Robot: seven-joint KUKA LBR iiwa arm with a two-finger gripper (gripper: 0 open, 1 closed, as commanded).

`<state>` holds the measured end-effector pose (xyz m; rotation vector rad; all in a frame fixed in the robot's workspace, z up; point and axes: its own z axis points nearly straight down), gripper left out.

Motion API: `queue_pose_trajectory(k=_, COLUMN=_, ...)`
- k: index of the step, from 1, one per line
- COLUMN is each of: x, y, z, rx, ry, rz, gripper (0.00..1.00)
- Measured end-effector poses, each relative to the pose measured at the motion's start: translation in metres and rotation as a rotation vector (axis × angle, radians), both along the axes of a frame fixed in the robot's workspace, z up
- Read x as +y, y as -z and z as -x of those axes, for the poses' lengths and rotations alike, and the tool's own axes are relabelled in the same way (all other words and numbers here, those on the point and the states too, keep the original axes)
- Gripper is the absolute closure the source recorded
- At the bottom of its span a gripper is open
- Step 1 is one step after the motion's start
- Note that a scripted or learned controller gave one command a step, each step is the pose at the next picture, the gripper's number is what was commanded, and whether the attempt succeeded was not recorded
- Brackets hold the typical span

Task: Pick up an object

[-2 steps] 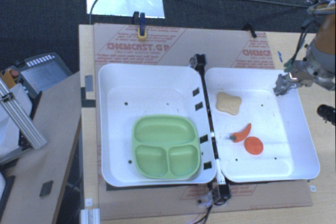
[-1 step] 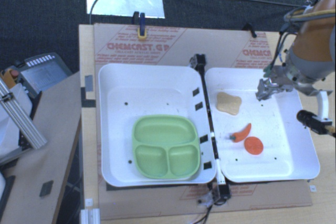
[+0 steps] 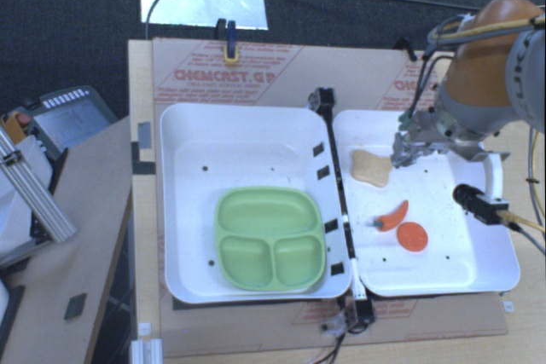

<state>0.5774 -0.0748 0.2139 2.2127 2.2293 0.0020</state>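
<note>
tabletop (image 3: 256,68): carries two white bins, side by side
tool (image 3: 404,151): low in right bin (image 3: 444,268), opening cannot be told
beige piece (image 3: 371,168): just beside tool, untouched
risk: fingers nudge it aside, closing on nothing

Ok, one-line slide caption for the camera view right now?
KUKA gripper poised beside a beige piece in the right bin; carrot, orange disc nearby.

Grey, rounded robot arm (image 3: 478,111) with a broad orange band (image 3: 482,55) above the wrist. Thin cables run over the band. Metallic grey two-finger gripper (image 3: 407,151) at the tip.
</note>
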Motion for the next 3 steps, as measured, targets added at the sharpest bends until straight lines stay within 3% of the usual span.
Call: queue_pose_trajectory(k=3, x=0.142, y=0.001, z=0.029, rx=0.002, ry=-0.001, rz=-0.001, gripper=1.0)
